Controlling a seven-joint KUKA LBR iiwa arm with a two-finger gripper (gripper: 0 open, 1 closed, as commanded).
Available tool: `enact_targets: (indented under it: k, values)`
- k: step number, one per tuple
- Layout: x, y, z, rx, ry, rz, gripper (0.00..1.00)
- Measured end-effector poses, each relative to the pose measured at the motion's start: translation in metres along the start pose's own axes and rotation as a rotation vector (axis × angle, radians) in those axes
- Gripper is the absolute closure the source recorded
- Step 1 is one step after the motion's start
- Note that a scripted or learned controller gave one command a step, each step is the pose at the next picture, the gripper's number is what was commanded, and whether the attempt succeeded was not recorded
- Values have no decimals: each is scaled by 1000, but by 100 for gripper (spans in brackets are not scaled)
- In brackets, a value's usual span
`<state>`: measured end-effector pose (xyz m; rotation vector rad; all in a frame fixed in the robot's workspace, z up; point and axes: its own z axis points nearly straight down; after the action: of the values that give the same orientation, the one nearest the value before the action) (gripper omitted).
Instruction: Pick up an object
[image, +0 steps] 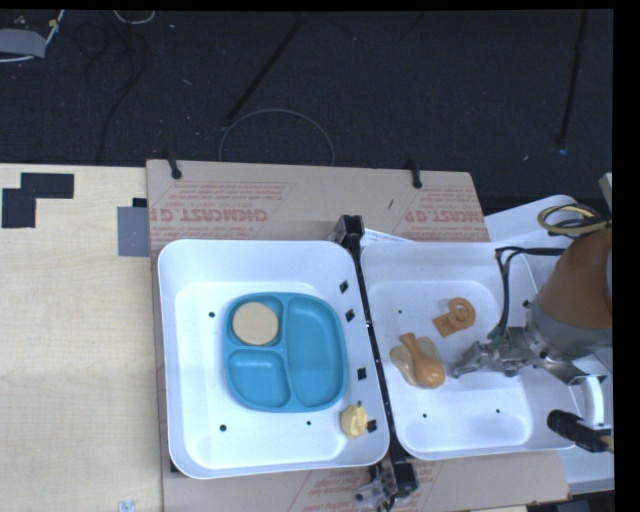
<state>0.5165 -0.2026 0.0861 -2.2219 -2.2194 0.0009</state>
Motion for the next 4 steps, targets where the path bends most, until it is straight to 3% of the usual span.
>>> enact_targets:
  k: [1, 2, 4]
  values:
    - [-1, 0, -13, -1, 0, 3, 100]
    - [2, -8, -66, -3, -1, 1, 100]
    - [-8, 2, -187, -5, -2, -2, 100]
